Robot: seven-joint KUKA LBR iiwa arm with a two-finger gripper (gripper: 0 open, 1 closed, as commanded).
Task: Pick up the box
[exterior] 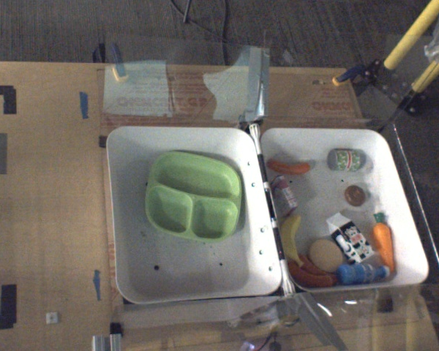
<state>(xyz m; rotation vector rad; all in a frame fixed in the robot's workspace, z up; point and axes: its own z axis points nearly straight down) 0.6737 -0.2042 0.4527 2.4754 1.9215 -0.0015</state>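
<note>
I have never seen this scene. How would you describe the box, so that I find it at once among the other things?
Look at the right white bin, the one crowded with toy food. Near its front edge lies the box, a small white carton with dark print, tilted between the round tan bun and the orange carrot, above the blue bottle. It is the only flat-sided, printed thing among rounded ones.

The arm's pose cannot be told from this frame, nor can the state of the gripper.
</note>
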